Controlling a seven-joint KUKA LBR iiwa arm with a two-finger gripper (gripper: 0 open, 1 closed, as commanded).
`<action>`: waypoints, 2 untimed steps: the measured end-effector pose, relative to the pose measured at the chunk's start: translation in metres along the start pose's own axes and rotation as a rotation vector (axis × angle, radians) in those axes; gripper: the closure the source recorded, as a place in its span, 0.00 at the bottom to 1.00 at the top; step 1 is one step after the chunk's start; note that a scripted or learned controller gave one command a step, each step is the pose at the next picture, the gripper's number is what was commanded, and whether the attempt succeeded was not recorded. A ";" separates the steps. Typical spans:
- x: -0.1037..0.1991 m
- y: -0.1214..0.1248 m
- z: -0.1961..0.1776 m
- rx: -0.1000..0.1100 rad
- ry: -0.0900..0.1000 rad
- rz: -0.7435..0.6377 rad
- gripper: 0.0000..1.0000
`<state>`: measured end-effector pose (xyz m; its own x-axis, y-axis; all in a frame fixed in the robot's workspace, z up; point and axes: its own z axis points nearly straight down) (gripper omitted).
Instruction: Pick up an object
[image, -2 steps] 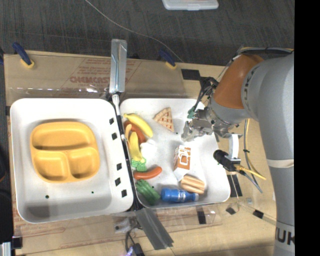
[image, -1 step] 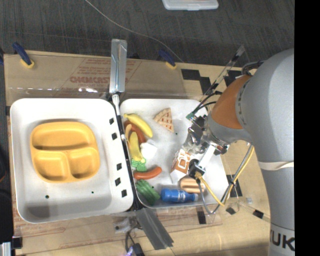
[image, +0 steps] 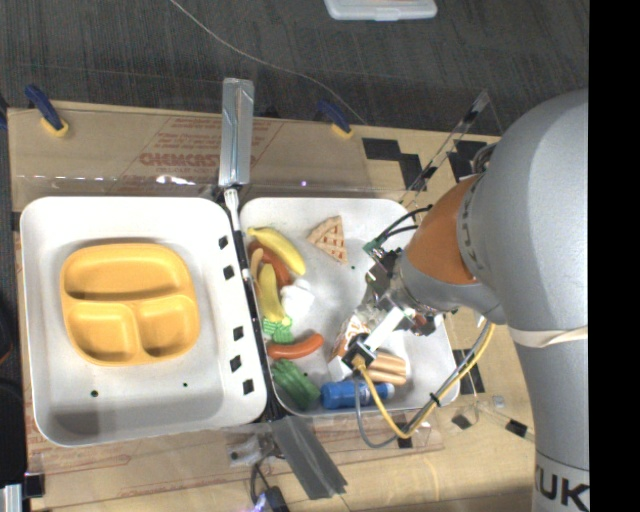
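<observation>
At the near edge of the right bin (image: 300, 205), a blue object (image: 345, 394) is lying flat against the wall, with a green piece (image: 293, 380) just beside it toward the divider. A bun-like toy (image: 388, 369) is resting just beyond the blue one. The gripper (image: 362, 345) is hovering low over this near part of the bin, its tips sitting right above or against the bun-like toy; whether they are touching it is hard to make out. I cannot tell if the claw is apart or together, since cables and the wrist are covering it. A red sausage (image: 295, 347) is lying just to the claw's divider side, apart from it. Farther along the divider, a yellow banana (image: 280, 248) is curving over a heap of smaller toys that are too tangled to separate. A waffle wedge (image: 328, 238) is lying alone near the far edge. In the left bin (image: 40, 230), a yellow divided tray (image: 128, 301) is sitting mid-floor. The grey arm (image: 540, 220) is cut off at the right.
</observation>
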<state>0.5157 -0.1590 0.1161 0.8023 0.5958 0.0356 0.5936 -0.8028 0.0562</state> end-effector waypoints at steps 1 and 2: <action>0.052 0.013 0.016 0.054 -0.045 0.284 0.00; 0.122 0.002 0.002 0.057 -0.039 0.129 0.00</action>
<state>0.6150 -0.0880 0.1186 0.8732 0.4874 -0.0003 0.4874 -0.8732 -0.0030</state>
